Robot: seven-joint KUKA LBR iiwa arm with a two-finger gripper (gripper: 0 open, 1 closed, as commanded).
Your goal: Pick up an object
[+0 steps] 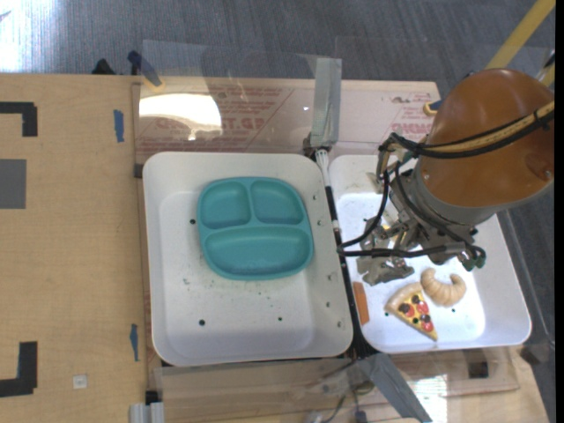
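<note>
I look down at two white bins. The left bin point(167, 324) holds a teal plate point(256, 227) with three sections, sitting a bit toward 12 o'clock of the bin's middle. The right bin point(507, 320) holds the toys I can pick from. A toy croissant point(443, 286) lies toward 5 o'clock of that bin, and a toy pizza slice point(413, 311) lies just beside it, at about 7 o'clock from the croissant. A thin orange stick point(360, 302) lies along the bin's left wall, at 9 o'clock from the pizza. My arm point(493, 139) hangs over the right bin, and the gripper point(394, 256) is low, just at 10 o'clock from the croissant and close above the pizza. I cannot tell how the gripper is set, because wires and metal parts hide it. I see no toy in it. Both toys lie flat on the bin floor. So I think the pick is not done yet. What is left is to close on one toy and lift it up.
</note>
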